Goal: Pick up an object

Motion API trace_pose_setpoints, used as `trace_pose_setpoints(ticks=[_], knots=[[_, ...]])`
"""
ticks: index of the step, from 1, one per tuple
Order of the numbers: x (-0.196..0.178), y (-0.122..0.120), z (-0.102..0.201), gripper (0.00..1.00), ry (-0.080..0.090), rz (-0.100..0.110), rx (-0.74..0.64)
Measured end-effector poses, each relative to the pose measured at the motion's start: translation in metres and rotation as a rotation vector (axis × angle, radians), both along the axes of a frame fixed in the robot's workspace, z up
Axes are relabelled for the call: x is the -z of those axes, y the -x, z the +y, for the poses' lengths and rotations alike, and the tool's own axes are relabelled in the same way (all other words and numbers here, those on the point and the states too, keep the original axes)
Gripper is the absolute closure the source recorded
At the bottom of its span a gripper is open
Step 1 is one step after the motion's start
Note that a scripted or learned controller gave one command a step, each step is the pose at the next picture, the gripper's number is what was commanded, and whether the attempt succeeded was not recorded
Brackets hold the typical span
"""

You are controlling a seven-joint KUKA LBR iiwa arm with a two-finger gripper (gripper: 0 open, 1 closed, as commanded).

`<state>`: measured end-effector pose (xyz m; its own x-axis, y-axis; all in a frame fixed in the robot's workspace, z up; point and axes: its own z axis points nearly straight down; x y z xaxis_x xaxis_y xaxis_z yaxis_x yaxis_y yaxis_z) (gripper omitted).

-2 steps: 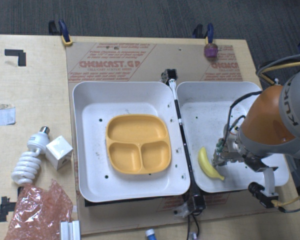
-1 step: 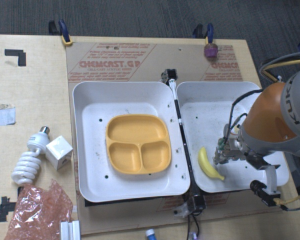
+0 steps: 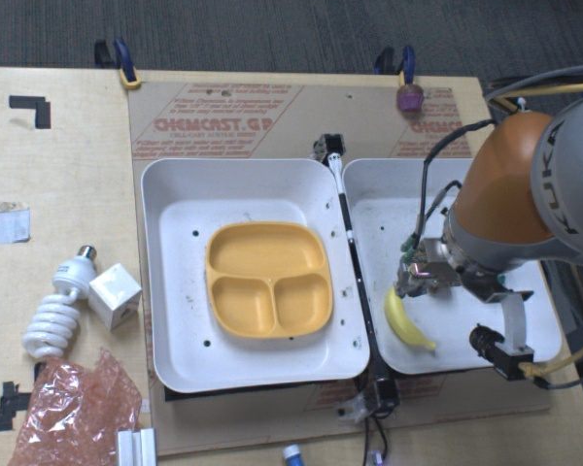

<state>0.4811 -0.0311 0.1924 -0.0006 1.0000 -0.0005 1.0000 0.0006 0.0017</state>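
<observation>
A yellow banana point(image 3: 406, 322) lies in the right bin point(image 3: 369, 207), near its front left corner. My gripper point(image 3: 415, 278) hangs just above the banana's upper end, under the grey and orange wrist. A yellow divided plate point(image 3: 269, 279) rests in the middle of the left bin point(image 3: 175, 202).
Left of the bins on the bench lie a spiral light bulb point(image 3: 58, 306), a small white cube point(image 3: 116, 295) and a crumpled pink wrapper point(image 3: 73, 414). A black divider point(image 3: 348, 231) runs between the two bins. Blue clamps point(image 3: 124, 63) hold the cardboard at the back.
</observation>
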Motion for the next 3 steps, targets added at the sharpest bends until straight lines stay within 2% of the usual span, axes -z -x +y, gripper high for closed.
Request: trace_pose_setpoints(ticks=[1,2,3], knots=[[0.0,0.0,0.0,0.0,0.0,0.0,0.0],[0.1,0.004,-0.065,0.0,-0.001,0.002,0.002],[0.091,0.003,-0.066,1.0,0.0,0.0,0.004]])
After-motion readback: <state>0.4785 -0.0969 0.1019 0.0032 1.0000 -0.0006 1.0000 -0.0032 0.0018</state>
